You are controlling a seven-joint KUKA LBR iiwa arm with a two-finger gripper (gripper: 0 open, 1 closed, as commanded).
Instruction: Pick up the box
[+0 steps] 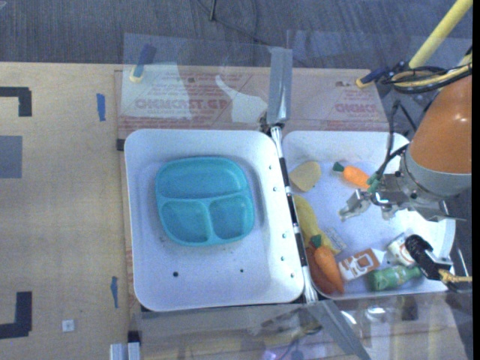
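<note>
The claw hangs over the middle of the right bin, reaching in from the right of the view at the end of the grey and orange arm. Its two fingers point left and stand a little apart, released, with nothing between them and nothing touching them. The box lies apart from the claw, lower in the view, close to the bin's near rim and almost straight under the fingertips as the camera sees it. It is a small orange and white carton lying flat on the bin floor. Its long axis runs roughly across the view at a slight slant, the right end raised a little toward the far side and the left end dropped toward the near rim. At its left end it is just beside a large carrot, which lies against the bin's left wall; whether the two touch I cannot tell. To its lower right lies a green bottle, on its side along the near rim. Above the claw in the view sits a small carrot, and to its left a pale rounded piece and a long yellow piece rest near the dividing wall. The left bin holds a teal divided plate. Both bins stand on the pale wooden worktop.
</note>
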